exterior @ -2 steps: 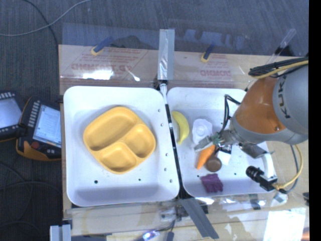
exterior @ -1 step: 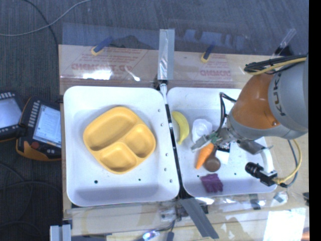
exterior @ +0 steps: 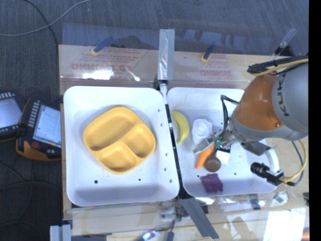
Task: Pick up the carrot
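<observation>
The gripper (exterior: 216, 145) sits low in the right bin (exterior: 241, 187), right at the upper end of the carrot (exterior: 204, 157); whether it is clenched, released or grasping anything cannot be told, because the wrist and the arm (exterior: 271, 109) cover that spot from above. The carrot lies slanted, its upper end tucked under the gripper and its lower end pointing toward the middle of the bin floor. That placement looks like a pick being set up or attempted at the carrot's top end, though contact cannot be confirmed.

Touching or just beside the carrot's lower right is a small brown round thing (exterior: 212, 164), close enough to crowd a grasp. A white cup-like object (exterior: 201, 129) stands just above the carrot, and a banana (exterior: 181, 126) lies along the bin's left wall. A purple block (exterior: 212, 183) rests near the front wall, apart from the carrot.

The left bin (exterior: 80, 185) holds a yellow divided plate (exterior: 119, 139), well apart from the work. Both bins rest side by side on the surface (exterior: 125, 59), so the arm reaching in from the right can cover either one.
</observation>
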`<state>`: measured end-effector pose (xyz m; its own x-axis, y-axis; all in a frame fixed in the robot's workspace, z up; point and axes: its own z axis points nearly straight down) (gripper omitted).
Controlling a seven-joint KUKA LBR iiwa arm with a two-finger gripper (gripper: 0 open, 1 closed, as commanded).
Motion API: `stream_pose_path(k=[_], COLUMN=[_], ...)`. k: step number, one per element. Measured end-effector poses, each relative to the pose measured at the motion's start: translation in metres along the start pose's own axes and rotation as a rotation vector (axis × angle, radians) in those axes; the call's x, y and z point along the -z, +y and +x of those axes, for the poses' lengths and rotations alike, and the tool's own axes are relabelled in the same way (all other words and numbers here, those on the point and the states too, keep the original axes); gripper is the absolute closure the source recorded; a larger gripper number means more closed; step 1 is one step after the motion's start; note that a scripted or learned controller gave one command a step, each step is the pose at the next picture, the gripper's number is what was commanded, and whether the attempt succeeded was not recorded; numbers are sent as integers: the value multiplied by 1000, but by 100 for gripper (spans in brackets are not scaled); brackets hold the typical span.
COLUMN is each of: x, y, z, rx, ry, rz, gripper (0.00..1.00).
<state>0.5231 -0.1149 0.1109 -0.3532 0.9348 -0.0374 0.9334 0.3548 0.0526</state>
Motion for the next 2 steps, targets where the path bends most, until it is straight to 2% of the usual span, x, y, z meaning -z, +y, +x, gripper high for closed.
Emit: stream_pose_path(k=[1,2], x=[0,0], y=[0,-5], z=[-3,10], rx=[-240,-71], ry=[6,-15], rz=[-11,-14], gripper=[0,0])
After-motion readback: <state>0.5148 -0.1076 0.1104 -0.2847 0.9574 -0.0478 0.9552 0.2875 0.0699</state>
